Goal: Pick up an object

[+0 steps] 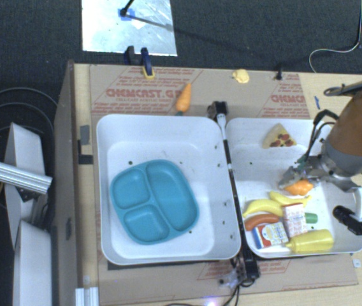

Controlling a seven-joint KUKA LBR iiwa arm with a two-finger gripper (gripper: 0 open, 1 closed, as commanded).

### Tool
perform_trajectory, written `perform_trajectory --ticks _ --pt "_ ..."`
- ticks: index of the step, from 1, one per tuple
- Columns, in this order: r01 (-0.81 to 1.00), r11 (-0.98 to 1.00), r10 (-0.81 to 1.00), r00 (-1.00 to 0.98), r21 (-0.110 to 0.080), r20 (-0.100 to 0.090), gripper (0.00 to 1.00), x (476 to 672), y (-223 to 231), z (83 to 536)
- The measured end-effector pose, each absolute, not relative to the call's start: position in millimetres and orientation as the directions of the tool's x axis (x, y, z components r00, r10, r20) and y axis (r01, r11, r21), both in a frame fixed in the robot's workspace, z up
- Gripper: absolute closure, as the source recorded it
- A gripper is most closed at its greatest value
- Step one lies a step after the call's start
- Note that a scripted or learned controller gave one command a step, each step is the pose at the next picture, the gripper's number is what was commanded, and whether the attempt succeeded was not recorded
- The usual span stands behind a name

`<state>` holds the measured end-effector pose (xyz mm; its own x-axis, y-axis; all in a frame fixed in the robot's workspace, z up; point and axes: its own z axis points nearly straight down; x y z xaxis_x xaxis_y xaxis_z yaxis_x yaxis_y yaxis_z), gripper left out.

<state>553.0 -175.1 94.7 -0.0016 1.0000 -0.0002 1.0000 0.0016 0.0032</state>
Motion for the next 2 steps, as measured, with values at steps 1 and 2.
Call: perform_trajectory --ticks 1,2 --pt "1.0 0.012 1.0 -0.012 0.007 0.0 1.0 627.2 -110 85" --pt "1.0 0.008 1.0 -0.008 -0.001 0.003 1.0 561.5 -39 188"
